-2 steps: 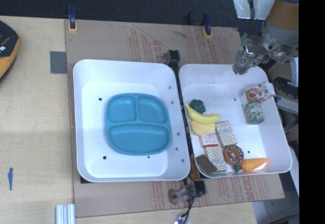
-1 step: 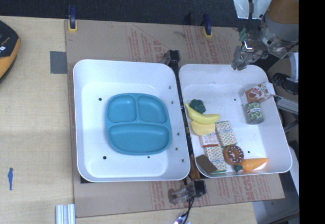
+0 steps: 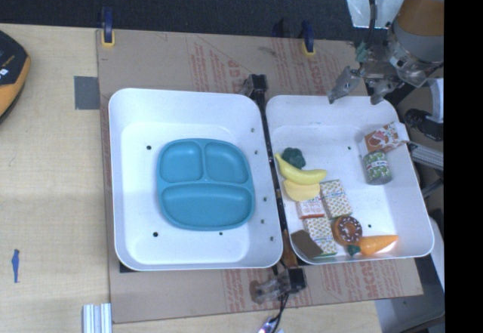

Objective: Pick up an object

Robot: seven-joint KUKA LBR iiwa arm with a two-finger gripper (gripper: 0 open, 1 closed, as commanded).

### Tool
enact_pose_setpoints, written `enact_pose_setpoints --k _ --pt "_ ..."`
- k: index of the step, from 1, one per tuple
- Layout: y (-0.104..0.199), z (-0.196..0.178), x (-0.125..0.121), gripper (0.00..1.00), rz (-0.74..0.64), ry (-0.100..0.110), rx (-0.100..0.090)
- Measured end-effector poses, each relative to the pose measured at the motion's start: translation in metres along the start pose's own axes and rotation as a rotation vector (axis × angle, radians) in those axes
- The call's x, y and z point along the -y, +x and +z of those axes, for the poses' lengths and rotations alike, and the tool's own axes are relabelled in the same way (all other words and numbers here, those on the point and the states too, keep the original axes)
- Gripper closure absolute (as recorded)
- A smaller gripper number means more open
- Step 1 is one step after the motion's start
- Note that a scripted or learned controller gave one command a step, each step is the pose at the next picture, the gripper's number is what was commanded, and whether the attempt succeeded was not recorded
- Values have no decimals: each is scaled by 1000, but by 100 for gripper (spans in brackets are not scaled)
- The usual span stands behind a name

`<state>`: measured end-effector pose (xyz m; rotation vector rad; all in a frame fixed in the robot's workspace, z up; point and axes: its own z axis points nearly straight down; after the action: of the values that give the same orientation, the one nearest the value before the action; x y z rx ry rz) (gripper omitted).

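The fingers (image 3: 361, 90) are being held spread and empty over the right bin's (image 3: 324, 114) far rim; the can (image 3: 377, 168) below them is best straddled squarely before closing.

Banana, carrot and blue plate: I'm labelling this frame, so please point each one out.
banana (image 3: 300, 175), camera view, middle of its yellow curve.
carrot (image 3: 375, 245), camera view, middle of its orange body.
blue plate (image 3: 205, 203), camera view, floor of its large compartment.

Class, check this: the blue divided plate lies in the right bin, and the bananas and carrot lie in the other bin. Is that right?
Not quite. The camera view shows the blue divided plate in the left bin; the bananas and carrot lie in the other bin, on the right.
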<state>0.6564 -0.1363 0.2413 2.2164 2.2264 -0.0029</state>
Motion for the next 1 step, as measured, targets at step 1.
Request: enact_pose_setpoints --k 1 --pt "-72 31 1 0 6 2 3"
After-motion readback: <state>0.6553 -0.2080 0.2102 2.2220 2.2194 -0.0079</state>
